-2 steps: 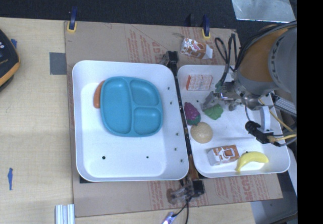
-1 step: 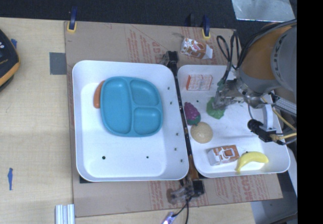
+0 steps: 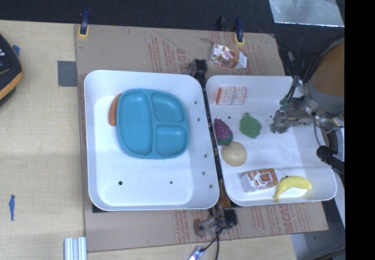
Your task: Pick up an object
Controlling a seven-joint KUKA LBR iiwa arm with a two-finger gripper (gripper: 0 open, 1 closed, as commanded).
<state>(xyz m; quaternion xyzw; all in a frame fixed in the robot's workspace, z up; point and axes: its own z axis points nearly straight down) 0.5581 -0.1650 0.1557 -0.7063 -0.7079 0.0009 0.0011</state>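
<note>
The right bin (image 3: pixel 266 86) holds a white carton (image 3: pixel 231 95), a green lumpy piece (image 3: pixel 250 126), a purple bunch of grapes (image 3: pixel 222 130), a beige round piece (image 3: pixel 234 153), a small brown-and-white carton (image 3: pixel 259 180) and a yellow banana (image 3: pixel 292 187). My gripper (image 3: pixel 283 122) hangs over the right part of this bin, just right of the green piece. Nothing shows between its fingers.
The left bin (image 3: pixel 105 185) carries a blue divided plate (image 3: pixel 153 123) with an orange item (image 3: pixel 112 110) tucked at its left edge. A snack packet (image 3: pixel 228 57) lies on the cardboard behind the bins. A yellow-black device (image 3: pixel 8 71) sits at the far left.
</note>
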